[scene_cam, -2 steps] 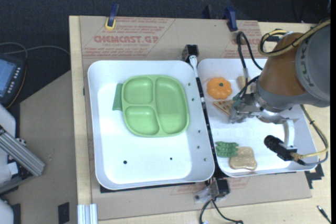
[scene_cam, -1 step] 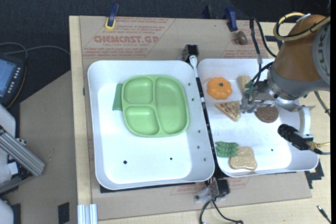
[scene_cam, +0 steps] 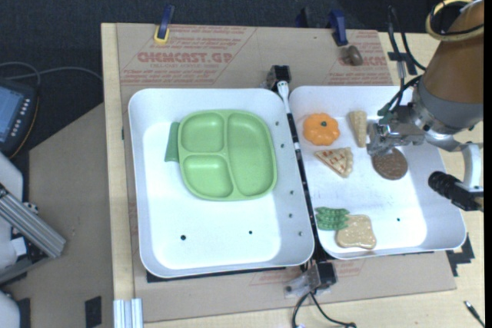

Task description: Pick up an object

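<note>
The right bin (scene_cam: 430, 230) holds several toy foods: an orange pumpkin (scene_cam: 320, 128), a tan wedge (scene_cam: 358, 127), a triangular sandwich slice (scene_cam: 337, 160), a brown round cookie (scene_cam: 390, 164), a green pea pod (scene_cam: 330, 217) and a pale toast piece (scene_cam: 355, 233). My gripper (scene_cam: 387, 137) hangs low in the right bin, directly over the upper edge of the brown cookie and just right of the tan wedge. Nothing shows between its fingers.
The left bin (scene_cam: 154, 219) carries a green divided plate (scene_cam: 227, 154). A black divider with clamps runs between the bins (scene_cam: 292, 157). The arm's orange band and grey body (scene_cam: 457, 73) cover the right bin's far right corner. Cables lie behind the bench.
</note>
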Tool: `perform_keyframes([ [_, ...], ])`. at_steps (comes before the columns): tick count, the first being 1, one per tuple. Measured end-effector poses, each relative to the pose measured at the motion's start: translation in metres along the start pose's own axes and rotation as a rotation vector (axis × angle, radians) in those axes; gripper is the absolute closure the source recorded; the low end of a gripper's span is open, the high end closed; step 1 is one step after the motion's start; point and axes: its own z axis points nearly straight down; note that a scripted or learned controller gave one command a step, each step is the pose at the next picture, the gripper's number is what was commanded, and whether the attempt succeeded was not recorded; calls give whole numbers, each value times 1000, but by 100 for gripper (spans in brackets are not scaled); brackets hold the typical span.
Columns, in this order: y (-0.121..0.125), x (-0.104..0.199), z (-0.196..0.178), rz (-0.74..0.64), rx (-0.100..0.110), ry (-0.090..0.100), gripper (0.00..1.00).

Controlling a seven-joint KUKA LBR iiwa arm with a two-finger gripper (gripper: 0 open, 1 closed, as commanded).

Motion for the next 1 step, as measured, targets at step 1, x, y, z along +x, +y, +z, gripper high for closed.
perform_keyframes([
  [1,1,0,-20,-1,2,1,100],
])
